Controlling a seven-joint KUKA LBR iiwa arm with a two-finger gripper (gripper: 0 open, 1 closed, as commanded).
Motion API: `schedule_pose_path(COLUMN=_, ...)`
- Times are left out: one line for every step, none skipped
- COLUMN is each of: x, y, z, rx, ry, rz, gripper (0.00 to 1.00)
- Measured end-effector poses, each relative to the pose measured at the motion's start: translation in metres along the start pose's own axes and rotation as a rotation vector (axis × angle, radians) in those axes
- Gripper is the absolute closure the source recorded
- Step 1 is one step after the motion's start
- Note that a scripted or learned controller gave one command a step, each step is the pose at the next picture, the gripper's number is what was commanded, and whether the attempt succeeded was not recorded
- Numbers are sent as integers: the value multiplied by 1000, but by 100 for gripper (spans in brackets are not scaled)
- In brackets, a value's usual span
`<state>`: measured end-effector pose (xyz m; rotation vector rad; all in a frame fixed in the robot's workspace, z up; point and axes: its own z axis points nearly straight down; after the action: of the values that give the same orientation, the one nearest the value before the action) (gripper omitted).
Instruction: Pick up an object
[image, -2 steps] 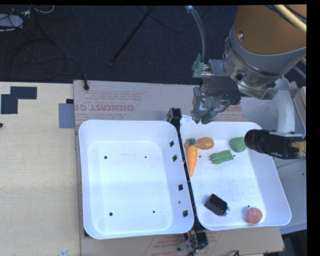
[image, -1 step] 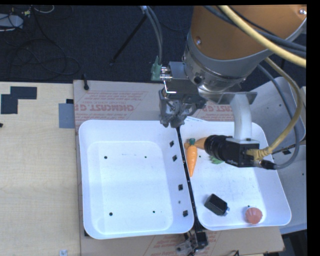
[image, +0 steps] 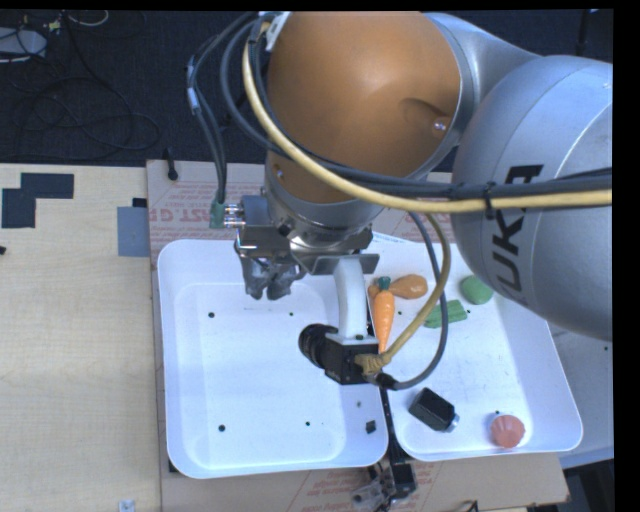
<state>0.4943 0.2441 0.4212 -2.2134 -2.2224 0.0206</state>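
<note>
Orange plastic carrot (image: 383, 313) lying near frame centre in right white bin (image: 545, 415), beside grey end effector (image: 268, 284) hovering over left white bin (image: 190, 400); grip state unreadable. Nothing visibly lifted; pick seemingly pending.

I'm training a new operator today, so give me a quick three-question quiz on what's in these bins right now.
1. True or false: the carrot lies in the left bin.
2. Which thing lies nearest the right bin's front right corner? A) black block B) pink ball C) green piece
3. Fill in: the gripper hangs over the ___ bin.

Key: 1. False, it lies in the right bin beside the divide. 2. B. 3. Left.
</note>
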Motion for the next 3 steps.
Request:
schedule_pose_path(x=-51, y=43, z=45, rx=-6, ry=2, rz=7, gripper=100)
schedule_pose_path(x=0, y=30, z=2, rx=-12, ry=6, rz=0, gripper=100)
schedule_pose_path(x=-2, y=26, z=-120, rx=-22, ry=10, rz=2, gripper=100)
